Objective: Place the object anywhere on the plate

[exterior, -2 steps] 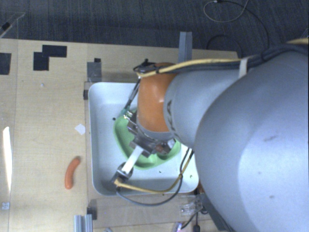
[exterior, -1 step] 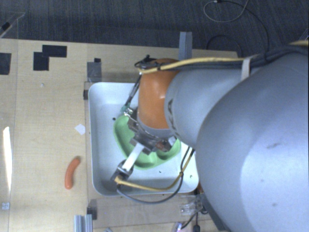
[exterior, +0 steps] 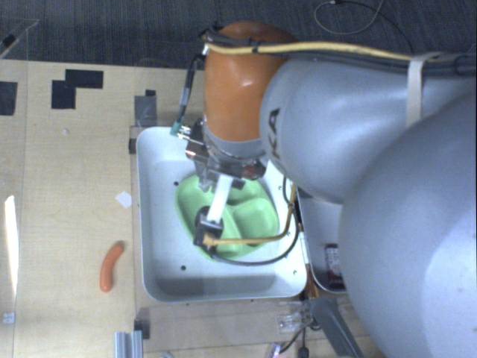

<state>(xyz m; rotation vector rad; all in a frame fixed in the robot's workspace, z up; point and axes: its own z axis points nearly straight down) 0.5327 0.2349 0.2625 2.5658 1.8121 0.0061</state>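
Observation:
A light green plate (exterior: 253, 216) with raised sections lies in the left white bin (exterior: 153, 200). My gripper (exterior: 223, 171) hangs over the plate's upper left part, below the orange wrist band, and the arm hides most of it. I see nothing held under it. An orange sausage-shaped object (exterior: 111, 265) lies on the wooden bench outside the bin, to its left. The arm covers the plate's upper right part.
The right bin (exterior: 322, 226) is mostly hidden by the arm; a small item with a red and white label (exterior: 333, 263) shows in it. A white scrap (exterior: 123, 198) lies on the bench left of the bin. Black markers (exterior: 74, 86) sit at the back left.

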